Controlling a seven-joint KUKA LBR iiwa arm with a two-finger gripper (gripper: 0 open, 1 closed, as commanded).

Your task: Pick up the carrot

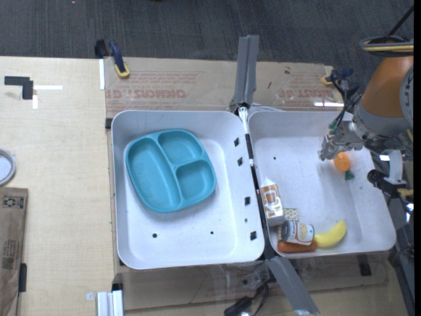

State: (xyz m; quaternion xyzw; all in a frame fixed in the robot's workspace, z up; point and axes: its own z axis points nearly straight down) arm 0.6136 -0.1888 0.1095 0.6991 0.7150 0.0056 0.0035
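Pick looks about mid-way, judging by layout: hand (334,147) sits low in the right bin (309,176), right at the carrot (342,161). Carrot is a small orange piece with a green bit, just under and slightly right of the hand, touching or nearly touching the tips. Can't confirm it's between them; no lift is visible, and carrot seems level with the bin floor. How far the hand is open: cannot tell, the tips are too small and cluttered to read. Left to do: secure grasp, raise clear.

Other stuff is well below-left of the hand, at the bin's near edge: banana (332,234), small can (297,232), carton (271,201). Blue divided plate (171,170) is far left, in the left bin (131,242).
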